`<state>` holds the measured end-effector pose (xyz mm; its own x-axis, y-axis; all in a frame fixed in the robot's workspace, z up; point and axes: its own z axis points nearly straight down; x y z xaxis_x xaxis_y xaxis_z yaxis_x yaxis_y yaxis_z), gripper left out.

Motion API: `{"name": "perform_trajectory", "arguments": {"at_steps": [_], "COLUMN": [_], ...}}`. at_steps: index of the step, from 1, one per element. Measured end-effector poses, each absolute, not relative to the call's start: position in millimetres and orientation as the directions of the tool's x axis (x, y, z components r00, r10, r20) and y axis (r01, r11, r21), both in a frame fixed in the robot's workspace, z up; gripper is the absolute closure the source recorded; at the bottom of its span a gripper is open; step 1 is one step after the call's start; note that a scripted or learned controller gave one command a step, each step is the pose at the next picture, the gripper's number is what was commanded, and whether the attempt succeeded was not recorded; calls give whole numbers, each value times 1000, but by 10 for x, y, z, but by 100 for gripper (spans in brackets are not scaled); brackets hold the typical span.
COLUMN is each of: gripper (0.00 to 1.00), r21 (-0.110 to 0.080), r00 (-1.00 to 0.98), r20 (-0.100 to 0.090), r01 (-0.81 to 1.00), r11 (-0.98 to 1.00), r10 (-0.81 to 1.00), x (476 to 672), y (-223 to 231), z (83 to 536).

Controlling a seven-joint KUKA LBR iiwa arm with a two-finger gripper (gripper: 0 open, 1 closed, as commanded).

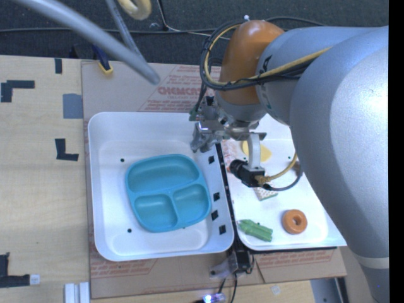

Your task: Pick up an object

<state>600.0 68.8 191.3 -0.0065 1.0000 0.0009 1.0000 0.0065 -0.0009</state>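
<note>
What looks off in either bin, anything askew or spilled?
Nothing spilled or broken. The only oddity is that the blue divided plate lies rotated in the left bin, not square to its walls. The green piece and orange ring lie loose in the right bin. The gripper appears over the bins' shared edge.

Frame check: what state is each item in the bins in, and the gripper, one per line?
blue divided plate: lying flat, open side up, in the left bin
orange ring: lying flat in the right bin
green piece: lying on its side, apart from the ring
yellow item: partly hidden by the arm, state unclear
gripper: over the left bin's back right corner, no object seen in it
</note>
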Motion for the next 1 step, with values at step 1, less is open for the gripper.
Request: {"name": "perform_trajectory", "arguments": {"at_steps": [1], "gripper": [0], "r21": [-2], "r00": [-3], "r20": [-1], "r01": [1000], "r11": [3], "r10": [1000], "x": [5996], "y": [657], "z": [1912]}}
